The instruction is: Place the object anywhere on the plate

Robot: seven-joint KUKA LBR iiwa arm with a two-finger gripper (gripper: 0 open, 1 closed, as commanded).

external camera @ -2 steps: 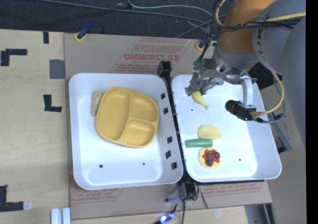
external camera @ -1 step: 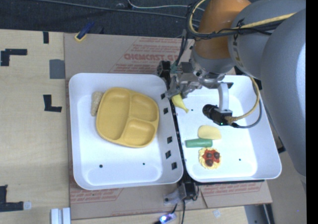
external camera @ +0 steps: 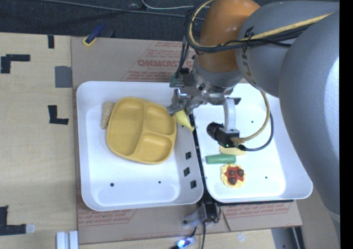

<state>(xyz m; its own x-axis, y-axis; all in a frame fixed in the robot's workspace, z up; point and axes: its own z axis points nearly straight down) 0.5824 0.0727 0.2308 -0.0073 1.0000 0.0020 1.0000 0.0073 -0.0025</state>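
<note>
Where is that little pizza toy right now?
The pizza toy lies in the right bin, near its front edge, just below a green stick.

You look down from one fixed camera above the bench, tilted at a slant so the left bin [external camera: 94, 187] and right bin [external camera: 287, 181] sit side by side across the middle. It stands far enough back to take in both bins whole plus the cardboard [external camera: 132, 57] beneath them. The arm [external camera: 298, 71] enters from your right and looms large, close under the lens.
</note>
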